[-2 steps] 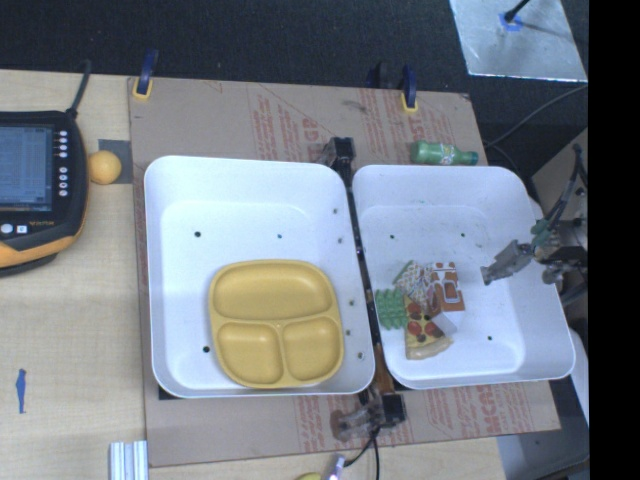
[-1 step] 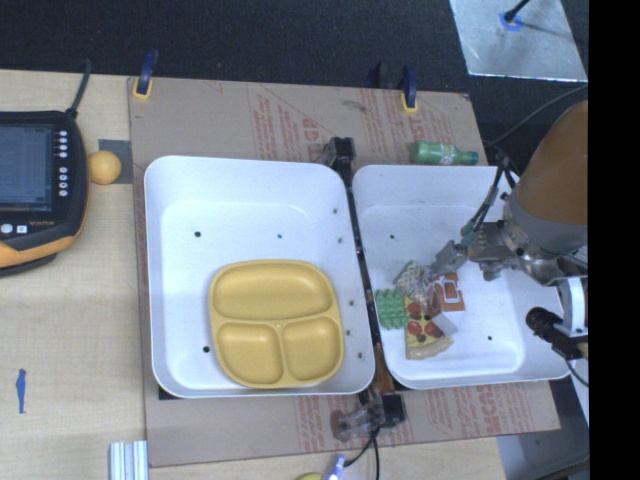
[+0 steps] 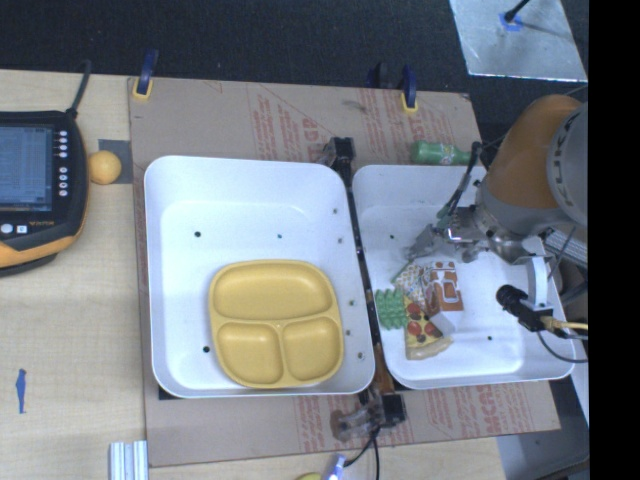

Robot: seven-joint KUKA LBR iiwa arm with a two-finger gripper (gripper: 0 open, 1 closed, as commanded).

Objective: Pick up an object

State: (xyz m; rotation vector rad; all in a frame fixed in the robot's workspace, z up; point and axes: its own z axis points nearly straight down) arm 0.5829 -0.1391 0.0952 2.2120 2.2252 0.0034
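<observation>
**Closing in on the right-bin clutter**

Working from the near edge back, we first meet the left bin, which holds a yellow tray with three compartments, lying flat toward the front. Just across the divider, in the right bin, sits our likely target: a small heap made of a pizza slice, a green block touching the bin's left wall, and a printed card leaning over both. These three touch or overlap one another.

Farther back, the gripper hangs over the card's far edge, with the grey and orange arm behind it. We cannot tell whether the claw is spread or pressed together, since the wrist hardware and cables hide the tips. Nothing is visibly pinched, so we judge the pick not yet made.

Beyond the bins a green bottle lies on the board, and a pendant and an orange ball sit to the far left.

The risks we see come from the crowding. The claw could land on the flat card and slide off, or nudge the heap against the wall without catching anything.
</observation>
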